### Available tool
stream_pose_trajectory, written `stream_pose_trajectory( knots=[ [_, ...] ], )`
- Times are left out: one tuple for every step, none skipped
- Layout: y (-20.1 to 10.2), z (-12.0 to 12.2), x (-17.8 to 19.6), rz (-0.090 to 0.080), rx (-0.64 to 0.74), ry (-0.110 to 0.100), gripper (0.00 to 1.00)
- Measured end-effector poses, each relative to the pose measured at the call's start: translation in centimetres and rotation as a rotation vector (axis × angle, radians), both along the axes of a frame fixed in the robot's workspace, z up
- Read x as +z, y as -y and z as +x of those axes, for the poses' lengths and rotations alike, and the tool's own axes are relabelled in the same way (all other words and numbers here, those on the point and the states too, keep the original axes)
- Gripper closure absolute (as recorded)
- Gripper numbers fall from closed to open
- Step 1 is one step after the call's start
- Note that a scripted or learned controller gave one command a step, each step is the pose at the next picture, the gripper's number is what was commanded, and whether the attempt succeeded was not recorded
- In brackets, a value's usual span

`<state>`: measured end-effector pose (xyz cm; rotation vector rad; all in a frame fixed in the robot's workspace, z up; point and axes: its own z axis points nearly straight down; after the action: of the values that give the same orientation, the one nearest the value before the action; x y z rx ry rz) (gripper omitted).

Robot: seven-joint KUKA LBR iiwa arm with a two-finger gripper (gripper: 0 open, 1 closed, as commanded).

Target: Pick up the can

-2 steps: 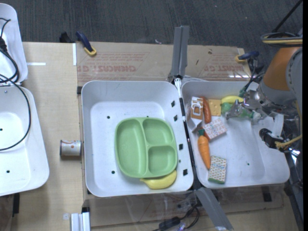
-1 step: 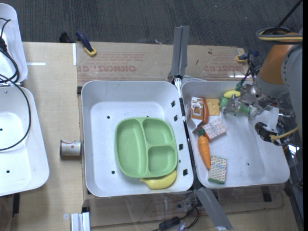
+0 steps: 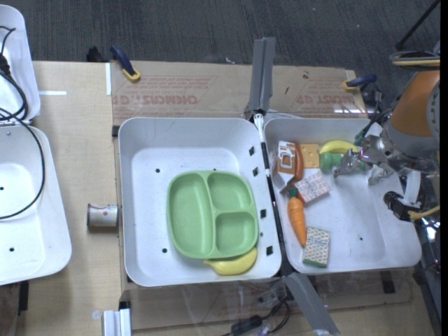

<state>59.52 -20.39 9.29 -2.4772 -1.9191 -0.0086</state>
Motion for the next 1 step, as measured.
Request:
stream_pose_trajectory(
  knots=[
    [-5.95, -3.67, -0.15, -0.01, -0.053, -0.002, 0.0]
  ],
)
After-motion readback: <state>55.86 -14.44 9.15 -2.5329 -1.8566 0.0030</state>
